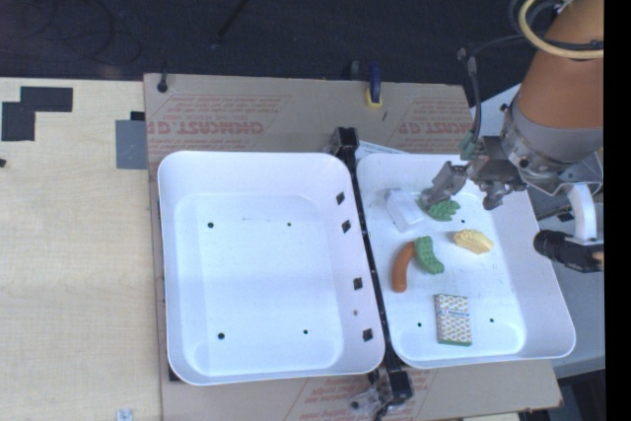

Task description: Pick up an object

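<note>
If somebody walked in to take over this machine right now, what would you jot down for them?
Gripper: low over the right bin, near its back, right beside a green toy. Whether it grips that toy can't be told from this angle.
Things, all in the right bin: a clear, pale piece left of that green toy; a second green piece touching an orange sausage-shaped toy mid-bin; a yellow toy to the right; a patterned flat pack near the front.
The left bin sits alongside.
Done: arm is in position over the objects.
Left: confirm a grasp and lift one object out.
</note>
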`<state>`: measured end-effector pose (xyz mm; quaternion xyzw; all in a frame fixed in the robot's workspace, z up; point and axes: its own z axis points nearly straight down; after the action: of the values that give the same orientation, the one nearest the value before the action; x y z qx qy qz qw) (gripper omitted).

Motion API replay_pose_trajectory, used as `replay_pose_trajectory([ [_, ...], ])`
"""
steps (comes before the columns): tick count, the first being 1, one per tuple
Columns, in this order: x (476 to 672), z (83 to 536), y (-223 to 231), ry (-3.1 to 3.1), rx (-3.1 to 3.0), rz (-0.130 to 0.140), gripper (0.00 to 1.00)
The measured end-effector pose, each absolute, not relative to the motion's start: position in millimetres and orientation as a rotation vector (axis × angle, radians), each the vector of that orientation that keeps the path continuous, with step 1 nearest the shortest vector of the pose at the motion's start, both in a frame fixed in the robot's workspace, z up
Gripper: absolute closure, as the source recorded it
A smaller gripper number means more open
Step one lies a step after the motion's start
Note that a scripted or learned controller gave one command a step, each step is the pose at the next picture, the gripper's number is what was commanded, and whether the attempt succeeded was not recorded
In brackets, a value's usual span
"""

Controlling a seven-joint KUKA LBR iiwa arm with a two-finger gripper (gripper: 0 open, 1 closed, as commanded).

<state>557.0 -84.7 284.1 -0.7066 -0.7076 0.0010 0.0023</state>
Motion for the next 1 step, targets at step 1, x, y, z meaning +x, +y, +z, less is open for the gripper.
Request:
replay_pose_trajectory([
  [1, 529.0, 337.3, -92.3, -2.218, -2.225, 0.0, 0.0],
])
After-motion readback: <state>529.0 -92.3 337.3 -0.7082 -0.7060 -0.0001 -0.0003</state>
